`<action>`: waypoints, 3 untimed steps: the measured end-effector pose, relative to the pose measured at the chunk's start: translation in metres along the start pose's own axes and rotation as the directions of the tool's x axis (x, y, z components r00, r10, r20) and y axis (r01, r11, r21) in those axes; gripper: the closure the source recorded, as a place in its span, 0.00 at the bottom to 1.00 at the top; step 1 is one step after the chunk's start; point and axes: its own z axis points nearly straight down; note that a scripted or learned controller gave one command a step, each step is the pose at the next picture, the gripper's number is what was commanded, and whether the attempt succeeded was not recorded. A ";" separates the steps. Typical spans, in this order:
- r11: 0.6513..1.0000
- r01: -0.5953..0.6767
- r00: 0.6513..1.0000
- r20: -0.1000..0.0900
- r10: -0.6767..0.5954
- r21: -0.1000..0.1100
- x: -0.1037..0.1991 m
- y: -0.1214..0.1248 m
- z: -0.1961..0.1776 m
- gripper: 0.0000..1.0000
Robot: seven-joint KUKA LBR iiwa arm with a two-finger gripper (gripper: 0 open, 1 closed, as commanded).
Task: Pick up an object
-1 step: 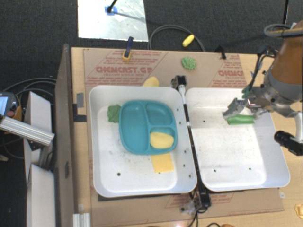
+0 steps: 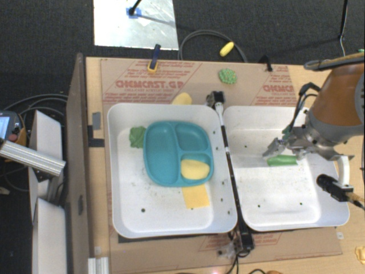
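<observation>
Green object [image 2: 282, 160]: small, elongated, lying flat on the floor of the right bin [image 2: 285, 210], toward its right side. Pincer [image 2: 278, 150]: low over the bin, just beside the object's left end and on its far side; fingers spread, nothing between them (contact with the object cannot be told).

Step in hand: approach and alignment for a grasp, judged not yet closed. Next move calls for centring the fingers across the object's narrow width, settling to the bin floor, then closing before any lift.

Left bin [image 2: 122, 210]: holds a teal divided tray [image 2: 165, 158] with a yellow piece [image 2: 194, 169] in its near-right compartment; a yellow flat slice [image 2: 196, 197] lies beside the tray on its near side, a green leafy piece [image 2: 137, 136] at its left.

Tabletop [image 2: 171, 84]: brown printed board, bearing a green knobbly item [image 2: 227, 76] at the far edge. Floor: dark carpet with cables.
</observation>
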 end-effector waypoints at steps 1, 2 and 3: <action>1.000 0.002 1.000 0.000 -0.002 -0.004 -0.019 0.025 0.086 0.00; 1.000 0.003 1.000 0.000 -0.003 -0.004 -0.018 0.024 0.075 1.00; 1.000 0.008 1.000 -0.002 -0.008 -0.002 0.074 0.002 -0.018 1.00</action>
